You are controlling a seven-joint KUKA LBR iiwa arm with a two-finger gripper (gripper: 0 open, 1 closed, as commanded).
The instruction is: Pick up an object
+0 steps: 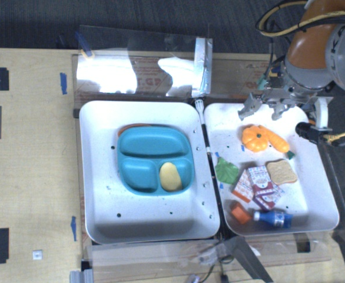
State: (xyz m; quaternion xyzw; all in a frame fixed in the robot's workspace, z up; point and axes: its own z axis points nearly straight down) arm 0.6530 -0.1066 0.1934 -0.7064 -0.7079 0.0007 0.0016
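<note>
Gripper (265, 104) fingers spread wide, holding nothing, above right bin (322, 184); small orange pumpkin (255, 138), ribbed and round, sits just below.

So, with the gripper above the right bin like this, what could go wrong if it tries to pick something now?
1. The gripper hangs near the bin's far edge, just beyond the small orange pumpkin; a round toy like that could slip out of a pinch.
2. The pumpkin touches the carrot, so a grasp may nudge both.
3. The sauce packets, toast slice and green leaf lie crowded and flat, which likely makes them hard to grasp singly.
</note>
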